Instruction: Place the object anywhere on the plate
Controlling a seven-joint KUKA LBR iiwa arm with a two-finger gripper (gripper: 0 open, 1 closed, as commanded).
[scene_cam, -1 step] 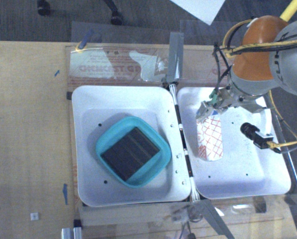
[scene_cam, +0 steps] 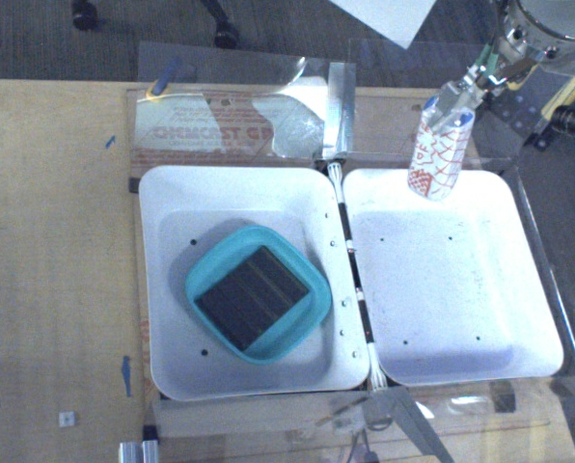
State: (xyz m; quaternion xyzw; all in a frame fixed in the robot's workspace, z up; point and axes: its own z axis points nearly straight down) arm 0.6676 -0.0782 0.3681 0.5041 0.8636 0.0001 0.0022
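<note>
A teal, rounded-square plate [scene_cam: 203,270] lies in the left bin [scene_cam: 162,210], and a dark square slab [scene_cam: 253,297] rests flat on it. At the upper right, my gripper [scene_cam: 454,102] hangs over the far edge of the right bin [scene_cam: 442,287]. It is shut on the top of a white cup with a red net pattern [scene_cam: 432,160]. The cup hangs slightly tilted, lifted above the bin's back rim, well to the right of the plate.
A clear plastic sheet with red lettering [scene_cam: 220,128] lies behind the left bin, with an upright metal bracket [scene_cam: 342,109] beside it. The ridge between the bins [scene_cam: 350,268] separates cup and plate. Wooden bench top [scene_cam: 46,258] spreads to the left.
</note>
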